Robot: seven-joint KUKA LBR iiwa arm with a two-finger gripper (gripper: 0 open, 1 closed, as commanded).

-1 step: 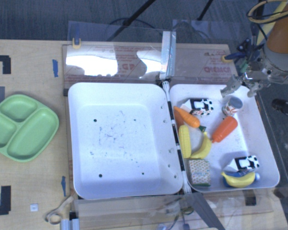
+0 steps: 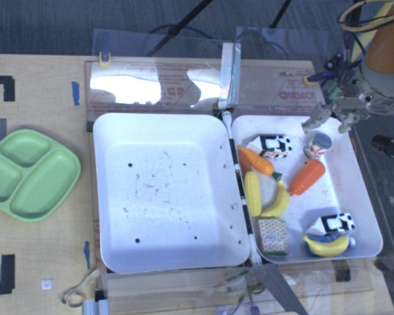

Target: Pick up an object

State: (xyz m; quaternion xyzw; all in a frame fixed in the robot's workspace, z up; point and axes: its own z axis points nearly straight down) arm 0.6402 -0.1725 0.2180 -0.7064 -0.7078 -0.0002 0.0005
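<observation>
The right bin point(image 2: 364, 195) holds several toys. Two orange carrots point(image 2: 256, 161) point(image 2: 306, 176) lie near its middle, with a yellow corn cob point(image 2: 252, 192) and a banana point(image 2: 278, 201) beside them. A black-and-white cow point(image 2: 274, 146) sits at the far side, and a second cow point(image 2: 335, 224) rests above another banana point(image 2: 327, 245) at the near right. A speckled block point(image 2: 273, 235) lies at the near left, and a small can point(image 2: 317, 146) at the far right. My gripper point(image 2: 330, 122) hangs open above the bin's far right corner, just above the can, with nothing between its fingers.
The left bin point(image 2: 164, 189) lies beside the right one, bare white inside. A green divided plate point(image 2: 29, 172) rests on the bench at the far left. A clear plastic wall point(image 2: 230, 77) stands behind both bins. Cables and the arm crowd the upper right.
</observation>
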